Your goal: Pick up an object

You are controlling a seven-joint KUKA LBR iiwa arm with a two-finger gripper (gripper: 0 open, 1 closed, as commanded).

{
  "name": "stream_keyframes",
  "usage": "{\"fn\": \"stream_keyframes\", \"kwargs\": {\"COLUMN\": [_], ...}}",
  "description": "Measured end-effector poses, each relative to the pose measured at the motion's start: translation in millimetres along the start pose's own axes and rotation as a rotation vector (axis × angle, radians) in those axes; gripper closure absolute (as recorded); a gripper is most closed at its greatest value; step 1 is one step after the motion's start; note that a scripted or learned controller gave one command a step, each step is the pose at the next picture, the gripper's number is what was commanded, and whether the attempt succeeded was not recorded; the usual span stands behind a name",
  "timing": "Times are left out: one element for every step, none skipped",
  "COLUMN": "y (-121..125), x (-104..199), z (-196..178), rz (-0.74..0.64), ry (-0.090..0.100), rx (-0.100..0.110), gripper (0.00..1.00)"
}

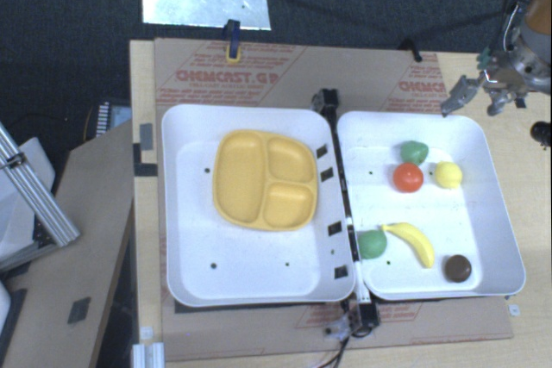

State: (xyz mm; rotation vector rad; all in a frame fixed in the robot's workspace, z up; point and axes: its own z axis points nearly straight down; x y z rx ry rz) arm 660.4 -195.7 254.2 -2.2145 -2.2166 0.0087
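Right bin (496, 211): open floor down the middle and left. Obstacles cluster at the far side, green ball (414, 152), red ball (408, 177), lemon (448, 175) nearly touching; near side holds banana (413, 242), green piece (372, 244), brown ball (457, 268). Left bin (185, 185): yellow plate (263, 179) fills centre.

Right bin (496, 211) has six small things lying loose in it. Green round piece (414, 152) sits near the far wall, with the red-orange tomato-looking ball (408, 177) touching it just in front and a yellow lemon (448, 175) beside that. Toward the near wall: another green piece (373, 244) by the bin's left edge, a curved banana (412, 241) next to it, and a dark brown ball (457, 268) in the near right corner.
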Motion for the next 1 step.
{"fn": "stream_keyframes", "kwargs": {"y": [2.1], "x": [0.8], "z": [-7.9], "rz": [-0.003], "ry": [-0.003], "rx": [-0.011], "gripper": [0.00]}}
